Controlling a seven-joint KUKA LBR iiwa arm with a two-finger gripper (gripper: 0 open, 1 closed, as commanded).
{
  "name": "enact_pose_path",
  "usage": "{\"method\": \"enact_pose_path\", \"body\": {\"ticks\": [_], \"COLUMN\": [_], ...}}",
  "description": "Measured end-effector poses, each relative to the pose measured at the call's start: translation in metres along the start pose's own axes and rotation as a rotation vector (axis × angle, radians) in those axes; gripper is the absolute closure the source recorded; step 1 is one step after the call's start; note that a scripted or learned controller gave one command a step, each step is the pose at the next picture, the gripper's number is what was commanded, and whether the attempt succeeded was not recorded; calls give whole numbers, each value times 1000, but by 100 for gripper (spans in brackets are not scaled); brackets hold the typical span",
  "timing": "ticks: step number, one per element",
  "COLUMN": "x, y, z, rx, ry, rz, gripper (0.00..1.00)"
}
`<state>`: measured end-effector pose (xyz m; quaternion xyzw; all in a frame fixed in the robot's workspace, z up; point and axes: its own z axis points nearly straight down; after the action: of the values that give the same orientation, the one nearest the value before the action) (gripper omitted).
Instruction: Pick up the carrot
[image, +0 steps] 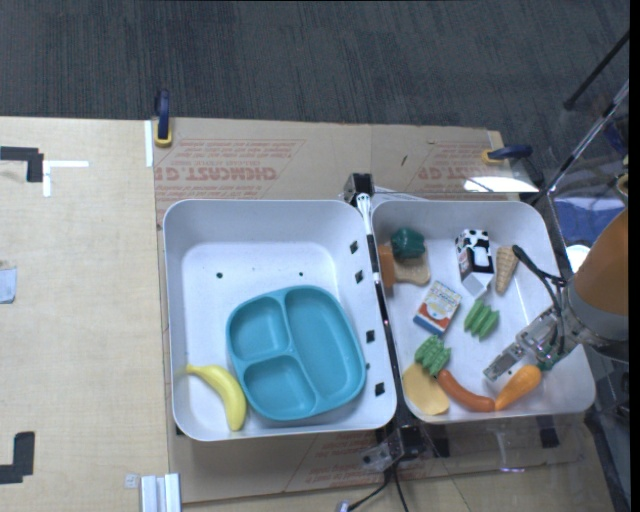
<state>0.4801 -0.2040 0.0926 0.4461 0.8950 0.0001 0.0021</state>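
Dark grey carpet is filling the top of the frame, and below it a pale wooden bench (80, 330) is carrying a sheet of brown cardboard (260, 165) printed with red lettering. Two shallow white bins are sitting side by side on that cardboard. In the left bin (190, 260), at the middle of the frame, a teal divided plate (295, 352) is lying toward the lower half, and a yellow banana (222, 392) is resting just beside its lower left edge.

In the right bin (530, 225), a dark green item (407, 242) is sitting on a tan piece near the upper left corner, a black-and-white toy (474, 252) is standing near the top middle, and a cone-shaped tan item (505, 268) is lying just to its right. A small white and orange carton (438, 307) is lying at the centre, with a green pea pod (481, 319) beside it. Lower down, a leafy green piece (433, 355), a yellow slice (424, 392) and an orange-red sausage (466, 391) are crowding the bottom edge.

The gripper (527, 358) is reaching in from the lower right of the frame, with the orange band showing at the right edge. The carrot (518, 386) is lying at the lower right of the right bin, its tip close to the sausage, and the gripper's fingers are hovering just above and against its thick end. Whether they are clamped on it cannot be told from this angle.
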Motion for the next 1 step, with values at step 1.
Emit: {"method": "enact_pose_path", "body": {"ticks": [1], "x": [-2], "y": [2], "z": [-10], "rx": [-4], "ry": [-5], "rz": [3], "gripper": [100]}}
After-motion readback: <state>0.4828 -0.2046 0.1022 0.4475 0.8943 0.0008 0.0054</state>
